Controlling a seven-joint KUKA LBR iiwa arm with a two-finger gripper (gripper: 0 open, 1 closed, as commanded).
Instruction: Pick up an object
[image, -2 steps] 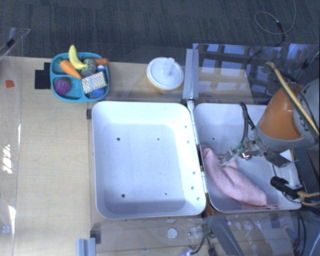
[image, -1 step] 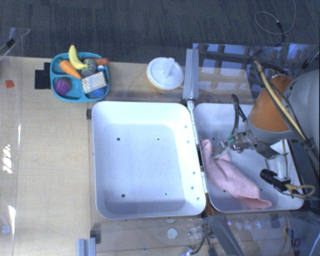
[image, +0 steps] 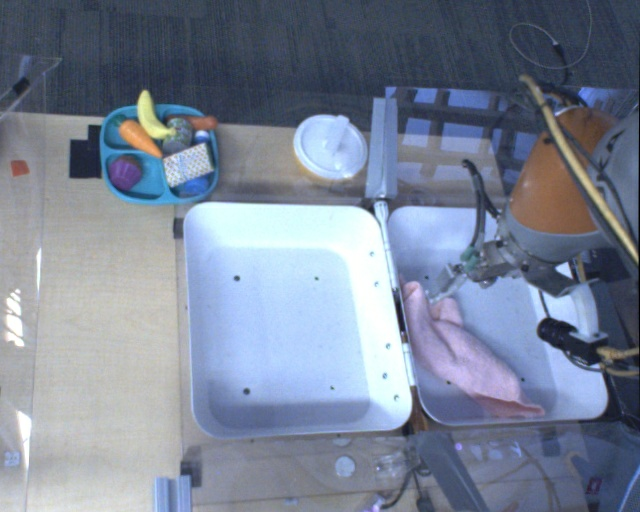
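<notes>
Here, from the overhead camera, you see the grey arm with its orange band reaching in from the right over the right-hand shallow white bin (image: 570, 395). Its gripper (image: 445, 288) hangs low at the upper end of a soft pink folded cloth (image: 462, 352), which lies slantwise along that bin's left side, near the divider. You cannot tell whether the jaws are spread or closed, nor whether they touch the cloth. The left-hand shallow white bin (image: 290, 320) sits just beside it. On the pale wooden tabletop (image: 90, 330) behind, you have a blue compartment tray of toy food (image: 160, 155) and a round white lidded container (image: 331, 147).
</notes>
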